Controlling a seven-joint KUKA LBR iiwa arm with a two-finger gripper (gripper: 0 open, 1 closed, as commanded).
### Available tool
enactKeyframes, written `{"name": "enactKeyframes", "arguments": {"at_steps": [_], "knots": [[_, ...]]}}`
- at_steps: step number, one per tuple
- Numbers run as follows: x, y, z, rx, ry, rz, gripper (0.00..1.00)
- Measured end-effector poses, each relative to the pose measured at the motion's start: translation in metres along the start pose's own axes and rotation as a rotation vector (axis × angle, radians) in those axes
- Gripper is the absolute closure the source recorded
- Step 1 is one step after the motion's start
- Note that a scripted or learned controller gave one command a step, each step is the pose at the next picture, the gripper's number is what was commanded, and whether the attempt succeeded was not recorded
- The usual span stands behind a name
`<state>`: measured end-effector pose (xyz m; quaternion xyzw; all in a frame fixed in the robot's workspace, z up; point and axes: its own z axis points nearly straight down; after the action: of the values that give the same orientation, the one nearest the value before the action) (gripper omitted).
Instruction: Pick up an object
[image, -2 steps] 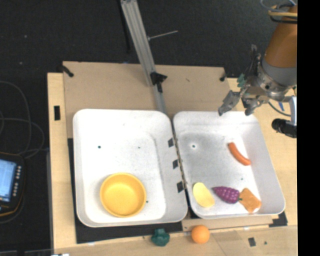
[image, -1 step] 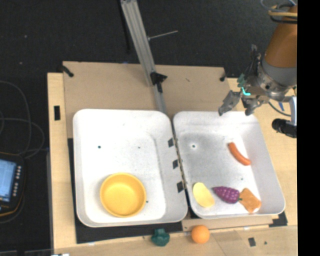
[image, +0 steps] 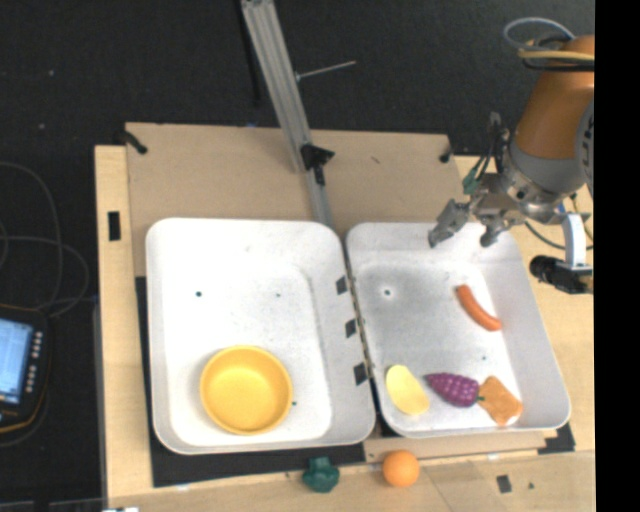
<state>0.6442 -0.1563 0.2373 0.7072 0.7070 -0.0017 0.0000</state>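
My gripper (image: 466, 233) hangs over the far edge of the right bin (image: 430, 300), open, with nothing between its two fingers. Below it in that bin lie an orange sausage-shaped piece (image: 478, 307) at the right, a pale yellow oval piece (image: 406, 390) near the front left, a purple grape cluster (image: 452, 387) beside it, and an orange chunk (image: 500, 400) at the front right corner. The gripper is apart from all of them.
The left bin (image: 240, 290) holds a yellow bowl (image: 246, 389) at its front. An orange ball (image: 400, 468) and a small green object (image: 320, 475) lie on the bench in front of the bins. A slanted metal pole (image: 285, 100) rises behind the bins.
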Motion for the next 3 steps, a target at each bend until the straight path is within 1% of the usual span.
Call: {"name": "enactKeyframes", "arguments": {"at_steps": [1,2,3], "knots": [[0.005,0.003,0.045,0.001,0.001,-0.002,0.00],[-0.006,0.004,0.096,0.001,0.000,0.001,0.00],[-0.007,0.006,0.080,-0.008,-0.001,0.001,1.00]]}}
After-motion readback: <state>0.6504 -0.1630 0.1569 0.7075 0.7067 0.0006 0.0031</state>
